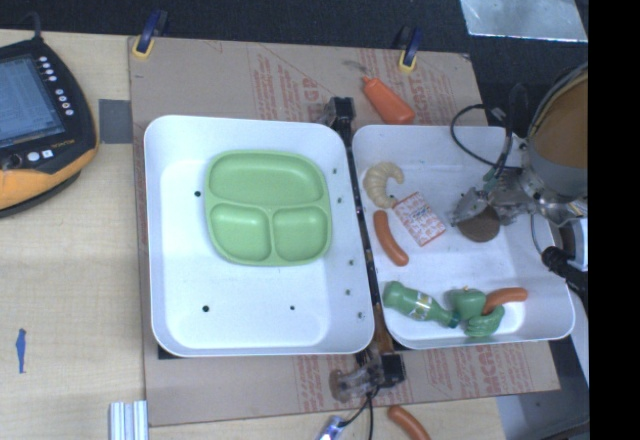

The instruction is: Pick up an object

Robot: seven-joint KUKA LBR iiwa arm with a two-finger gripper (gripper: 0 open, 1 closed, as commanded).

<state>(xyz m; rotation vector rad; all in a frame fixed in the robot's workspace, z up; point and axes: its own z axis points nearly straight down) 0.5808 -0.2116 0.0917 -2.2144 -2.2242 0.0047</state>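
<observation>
My gripper (481,210) is low in the right bin (560,328), at its right side, directly over a brown round piece (484,227) that it partly covers. Other items in this bin are a pale croissant (382,182), a pink patterned packet (418,219), a red-orange sausage (390,237), a green bottle (416,303), a green toy vegetable (474,313) and an orange sausage (505,297). The grey arm with its orange band (562,133) enters from the right.
A green divided plate (268,206) lies in the left bin (170,308). An orange carrot (388,100) rests on the cardboard behind the bins, and another sausage (410,420) lies in front. A teach pendant (35,128) sits at far left. A black cable (478,133) loops over the right bin.
</observation>
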